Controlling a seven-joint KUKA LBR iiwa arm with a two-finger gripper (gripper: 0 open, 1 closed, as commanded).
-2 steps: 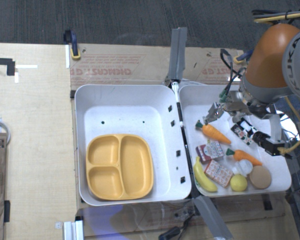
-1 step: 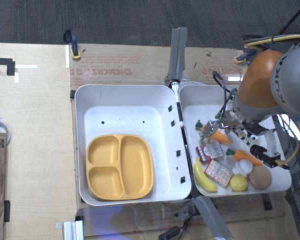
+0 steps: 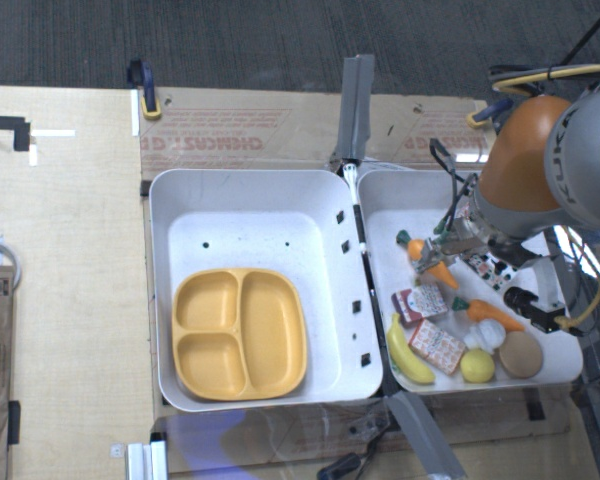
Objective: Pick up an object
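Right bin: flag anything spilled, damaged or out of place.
Nothing stands out. The banana, lemon, carrot and small packets lie jumbled but inside the right bin. The yellow tray sits flat in the left bin.

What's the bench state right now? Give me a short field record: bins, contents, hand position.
left bin: holds a yellow divided plate, three compartments
right bin: holds a pile of toy food
pile items: banana, lemon, two carrots, brown round item, small printed packets
hand: low over the right bin, at the carrot near the pile's far end
grip: cannot tell
arm: enters from the right of the view
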